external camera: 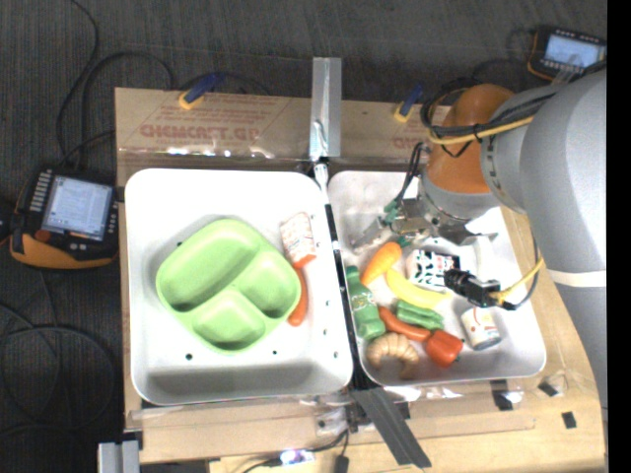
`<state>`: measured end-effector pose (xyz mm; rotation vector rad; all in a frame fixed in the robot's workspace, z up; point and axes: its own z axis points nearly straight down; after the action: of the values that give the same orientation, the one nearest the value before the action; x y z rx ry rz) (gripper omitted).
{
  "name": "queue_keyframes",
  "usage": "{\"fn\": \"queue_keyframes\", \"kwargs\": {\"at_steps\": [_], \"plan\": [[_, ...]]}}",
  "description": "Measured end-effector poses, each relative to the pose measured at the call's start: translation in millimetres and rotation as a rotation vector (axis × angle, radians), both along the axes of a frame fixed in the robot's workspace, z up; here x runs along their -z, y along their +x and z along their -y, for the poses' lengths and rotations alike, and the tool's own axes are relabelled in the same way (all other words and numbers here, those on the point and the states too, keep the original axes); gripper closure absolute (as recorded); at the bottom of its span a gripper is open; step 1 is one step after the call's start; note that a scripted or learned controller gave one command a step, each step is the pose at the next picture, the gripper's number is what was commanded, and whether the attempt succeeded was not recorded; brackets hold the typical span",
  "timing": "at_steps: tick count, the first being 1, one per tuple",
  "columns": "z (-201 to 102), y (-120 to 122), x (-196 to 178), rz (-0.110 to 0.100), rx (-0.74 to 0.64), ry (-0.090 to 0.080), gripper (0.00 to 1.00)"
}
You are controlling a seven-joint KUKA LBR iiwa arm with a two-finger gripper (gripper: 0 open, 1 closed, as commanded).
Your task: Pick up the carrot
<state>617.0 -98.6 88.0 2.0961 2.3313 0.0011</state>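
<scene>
You are looking down on two white bins sitting side by side on the bench (148, 126). The carrot (299, 289) is lying in the left bin (158, 363), close to that bin's right wall, running lengthwise along it just beside the divider between the bins. Its upper end is touching a small white packet (296, 233), and its left side is lying against the edge of the green divided tray (227, 282) that is taking up the middle of the left bin. So the carrot is squeezed into a narrow strip between tray and wall, with little room on either side. White floor is showing open around the tray's left and lower edges.

The arm is reaching in from your right, its orange band (468, 141) hanging over the upper part of the right bin (527, 358). The hand (409, 215) is sitting low over the right bin's upper left area, well apart from the carrot and across the divider from it. You cannot tell whether it is released or clenched, since the wrist is covering it.

The right bin is crowded: a yellow banana (412, 286), an orange piece (381, 261), a green vegetable (365, 308), a red pepper (444, 346), a tan pastry (394, 351), a small can (481, 326) and a black-and-white box (434, 264) are lying touching or nearly touching.
</scene>
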Motion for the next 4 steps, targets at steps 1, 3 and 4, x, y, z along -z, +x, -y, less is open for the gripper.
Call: {"fn": "queue_keyframes", "kwargs": {"at_steps": [1,3,4], "plan": [[1,-25,-1,0.006,-0.256,-0.003,0.00],[-1,-25,-8,0.002,-0.256,0.003,0.00],[-2,-27,-14,-0.004,-0.256,0.006,1.00]]}}
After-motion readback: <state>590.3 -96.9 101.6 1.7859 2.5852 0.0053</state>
